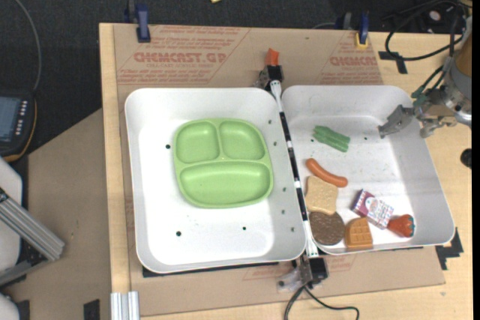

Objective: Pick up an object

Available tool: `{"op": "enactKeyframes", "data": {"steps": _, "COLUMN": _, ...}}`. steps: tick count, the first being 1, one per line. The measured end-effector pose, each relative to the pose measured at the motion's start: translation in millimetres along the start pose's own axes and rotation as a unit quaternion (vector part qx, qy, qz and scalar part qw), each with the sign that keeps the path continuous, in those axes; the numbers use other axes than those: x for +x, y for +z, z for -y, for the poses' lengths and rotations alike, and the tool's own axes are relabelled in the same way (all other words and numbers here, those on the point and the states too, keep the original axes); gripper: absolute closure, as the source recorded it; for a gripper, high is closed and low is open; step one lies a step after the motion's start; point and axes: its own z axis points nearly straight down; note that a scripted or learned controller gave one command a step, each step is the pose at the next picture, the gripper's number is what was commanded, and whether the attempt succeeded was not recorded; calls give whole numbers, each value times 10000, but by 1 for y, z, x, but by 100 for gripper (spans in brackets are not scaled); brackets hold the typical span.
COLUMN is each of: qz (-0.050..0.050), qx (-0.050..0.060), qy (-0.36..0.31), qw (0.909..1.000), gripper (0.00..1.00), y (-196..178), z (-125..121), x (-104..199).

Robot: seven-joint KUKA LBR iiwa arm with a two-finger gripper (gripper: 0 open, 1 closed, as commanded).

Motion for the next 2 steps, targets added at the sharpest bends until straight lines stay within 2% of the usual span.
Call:
{"op": "enactKeyframes", "data": {"steps": 1, "qz": -30, "qx": 36, "qy": -33, "qw": 10000, "gripper": 0, "y": 94, "z": -40, "x": 69}}
{"op": "enactKeyframes", "data": {"steps": 2, "qz": -12, "qx": -5, "qy": -31, "qw": 10000, "gripper": 0, "y": 102, "z": -85, "x": 119}}
